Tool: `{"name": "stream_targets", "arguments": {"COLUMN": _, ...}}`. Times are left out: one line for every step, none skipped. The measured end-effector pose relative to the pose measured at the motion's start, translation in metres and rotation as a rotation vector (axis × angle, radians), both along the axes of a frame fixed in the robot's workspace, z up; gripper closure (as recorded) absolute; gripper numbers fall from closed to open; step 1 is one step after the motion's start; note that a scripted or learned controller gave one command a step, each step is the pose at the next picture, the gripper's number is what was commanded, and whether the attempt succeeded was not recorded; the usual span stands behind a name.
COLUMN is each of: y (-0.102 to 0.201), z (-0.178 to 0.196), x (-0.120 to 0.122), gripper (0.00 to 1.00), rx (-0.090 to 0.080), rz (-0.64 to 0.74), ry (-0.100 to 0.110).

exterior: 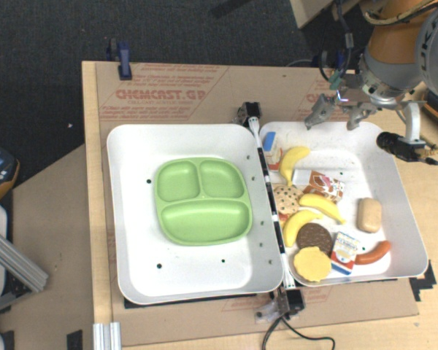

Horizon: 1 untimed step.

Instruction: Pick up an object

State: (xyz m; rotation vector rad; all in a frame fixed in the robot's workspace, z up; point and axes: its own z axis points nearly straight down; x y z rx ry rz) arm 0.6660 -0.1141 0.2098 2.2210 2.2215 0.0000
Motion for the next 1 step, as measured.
{"name": "stream_targets", "arguments": {"y": 0.0215, "z": -0.1326, "x": -0.0135, "gripper": 0.00, "rx": 0.000, "rz": 0.001, "ry": 0.009}}
